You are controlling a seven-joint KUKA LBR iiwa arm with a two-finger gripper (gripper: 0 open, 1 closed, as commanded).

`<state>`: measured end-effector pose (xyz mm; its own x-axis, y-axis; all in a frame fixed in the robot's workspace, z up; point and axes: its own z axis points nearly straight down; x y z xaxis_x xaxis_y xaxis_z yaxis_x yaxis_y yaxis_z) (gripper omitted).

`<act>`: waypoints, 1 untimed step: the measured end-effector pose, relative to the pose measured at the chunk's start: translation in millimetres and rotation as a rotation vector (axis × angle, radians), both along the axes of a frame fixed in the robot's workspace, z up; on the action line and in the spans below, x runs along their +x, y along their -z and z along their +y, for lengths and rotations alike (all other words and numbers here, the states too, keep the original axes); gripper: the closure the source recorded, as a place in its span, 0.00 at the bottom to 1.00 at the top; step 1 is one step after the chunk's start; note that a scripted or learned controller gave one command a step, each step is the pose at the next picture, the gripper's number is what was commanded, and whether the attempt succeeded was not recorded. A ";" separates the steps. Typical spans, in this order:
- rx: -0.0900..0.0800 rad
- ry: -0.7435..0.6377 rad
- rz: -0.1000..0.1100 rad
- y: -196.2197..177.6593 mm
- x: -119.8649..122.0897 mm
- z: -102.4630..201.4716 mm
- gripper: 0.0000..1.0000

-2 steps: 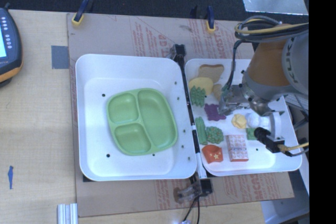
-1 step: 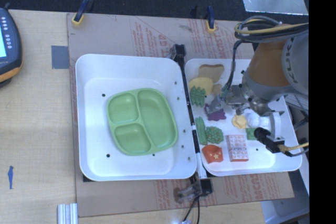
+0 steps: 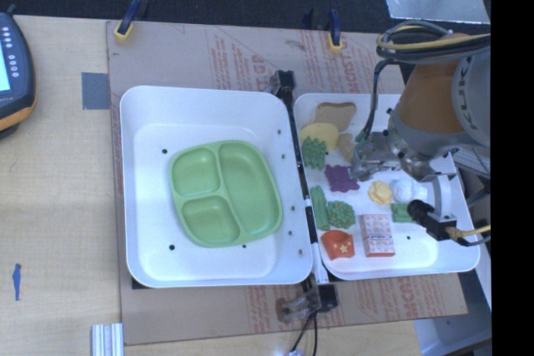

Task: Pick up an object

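Note:
The right white bin (image 3: 434, 263) holds several toy foods: a toast slice (image 3: 335, 112), a yellow piece (image 3: 319, 134), a dark green broccoli-like piece (image 3: 314, 152), a purple grape cluster (image 3: 340, 178), a green leafy piece (image 3: 339, 213), a red piece (image 3: 337, 244), a red-and-white box (image 3: 377, 234) and a pale yellow piece (image 3: 380, 193). My gripper (image 3: 367, 164) hangs low over the bin's middle, just right of the purple cluster and above the pale yellow piece. The arm's body hides the fingertips.
The left white bin (image 3: 142, 179) holds a green divided plate (image 3: 225, 193). A black divider bar (image 3: 299, 171) runs between the bins. A handheld pendant (image 3: 12, 71) lies at the far left. Blue and yellow clamps (image 3: 127, 19) hold the board at the back.

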<state>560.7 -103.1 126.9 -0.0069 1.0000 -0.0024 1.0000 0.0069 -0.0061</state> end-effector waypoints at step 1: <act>-0.001 -0.002 0.001 0.5 -0.2 0.0 0.00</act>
<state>560.6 -103.0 126.5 -0.0086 1.0000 -0.0030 0.9999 0.0086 -0.0068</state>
